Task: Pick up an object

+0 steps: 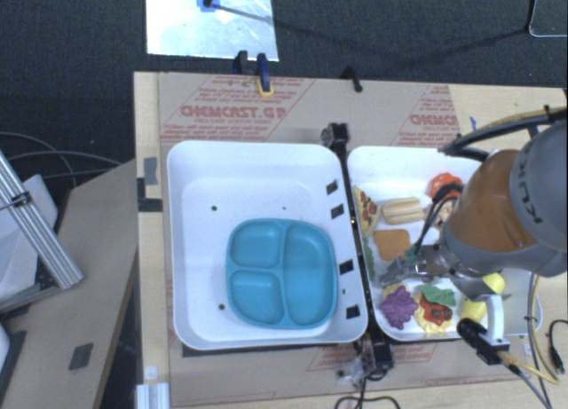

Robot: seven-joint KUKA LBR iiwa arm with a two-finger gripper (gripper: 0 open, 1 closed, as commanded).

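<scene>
Pincer [402, 265] sits low in the right bin [390, 168] at the frame's lower right, among toy foods; whether it is apart or clamped cannot be told. Just beside it lie a brown piece [391, 242], a hot dog [402, 210] and purple grapes [398, 306]. A blue divided plate [282, 272] rests in the left bin [204, 176].

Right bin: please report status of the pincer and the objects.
Pincer low in right bin, among toy food. Nothing seen gripped. Purple piece and hot dog lie free. Arm covers bin's right part.

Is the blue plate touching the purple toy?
Apart. The camera view shows the blue plate in the left bin, the purple toy in the right bin.
</scene>
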